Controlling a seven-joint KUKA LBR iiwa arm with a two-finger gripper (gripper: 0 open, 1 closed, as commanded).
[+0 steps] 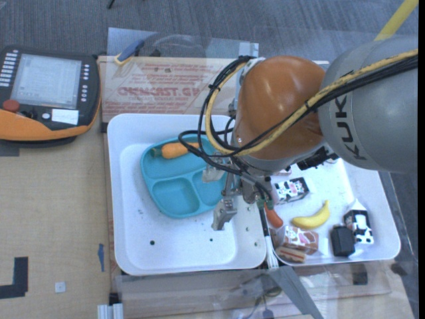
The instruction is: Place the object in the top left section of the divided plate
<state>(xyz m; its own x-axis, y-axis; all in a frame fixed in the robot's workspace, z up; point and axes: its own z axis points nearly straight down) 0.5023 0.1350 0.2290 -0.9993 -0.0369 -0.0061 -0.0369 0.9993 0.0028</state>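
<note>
Carrot (174, 150) lies in the far-left section of my blue divided plate (174, 198), while the gripper (224, 216) hangs just right of it, apparently open and holding nothing.

A toy carrot (174, 150), orange, lies on its side in the top left section of the teal divided plate (174, 195), which sits tilted in the left white bin (133, 244).

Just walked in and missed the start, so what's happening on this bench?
A KUKA arm reaches over two white bins. Its gripper hangs low over the left bin, by the right edge of a blue divided plate. An orange carrot-like object lies at the plate's upper rim. A banana and other items sit in the right bin.
</note>
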